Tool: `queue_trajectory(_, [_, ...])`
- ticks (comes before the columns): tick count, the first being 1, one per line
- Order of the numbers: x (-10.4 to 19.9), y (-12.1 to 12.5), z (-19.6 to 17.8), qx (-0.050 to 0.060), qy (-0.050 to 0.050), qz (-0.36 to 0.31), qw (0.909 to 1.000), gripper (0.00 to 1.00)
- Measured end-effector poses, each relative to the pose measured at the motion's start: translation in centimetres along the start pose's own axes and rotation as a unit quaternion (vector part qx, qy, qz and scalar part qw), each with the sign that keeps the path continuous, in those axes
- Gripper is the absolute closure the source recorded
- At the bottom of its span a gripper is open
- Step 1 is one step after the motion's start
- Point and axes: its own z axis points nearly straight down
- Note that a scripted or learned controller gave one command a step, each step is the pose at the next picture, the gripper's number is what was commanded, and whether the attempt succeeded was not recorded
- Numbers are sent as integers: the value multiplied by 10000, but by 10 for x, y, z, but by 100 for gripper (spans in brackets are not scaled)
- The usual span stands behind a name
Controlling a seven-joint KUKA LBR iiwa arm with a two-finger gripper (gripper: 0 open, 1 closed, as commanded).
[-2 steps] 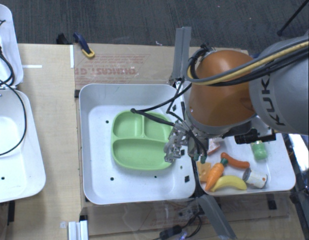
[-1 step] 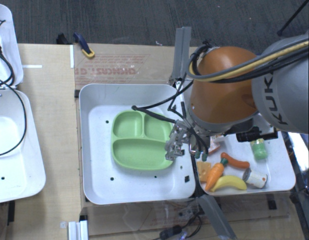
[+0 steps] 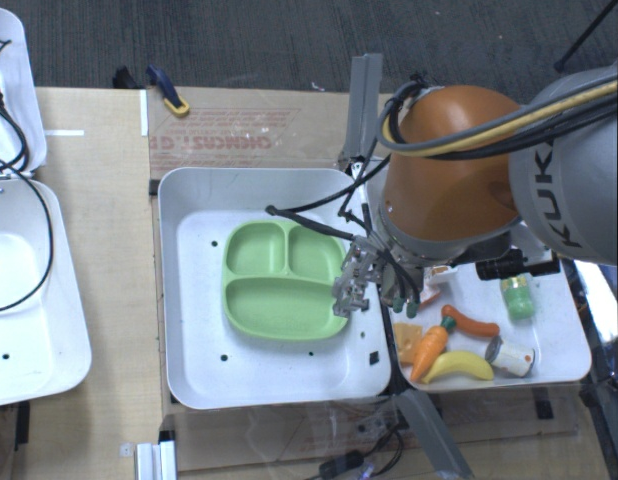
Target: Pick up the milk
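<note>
On the grey arm [image 3: 564, 183], partial lettering "KU".

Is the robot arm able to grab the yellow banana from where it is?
Probably yes. The banana lies uncovered in the right-hand bin. However, the gripper is over the green plate in the other bin, and the carrot lies close beside the banana.

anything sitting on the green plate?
No. The green plate in the left bin is bare; the banana and carrot lie in the right bin.
</note>
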Motion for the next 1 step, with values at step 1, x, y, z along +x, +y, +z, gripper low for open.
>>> queue_trajectory(1, [-2,-1,-9,-2,-6,26,10000,100])
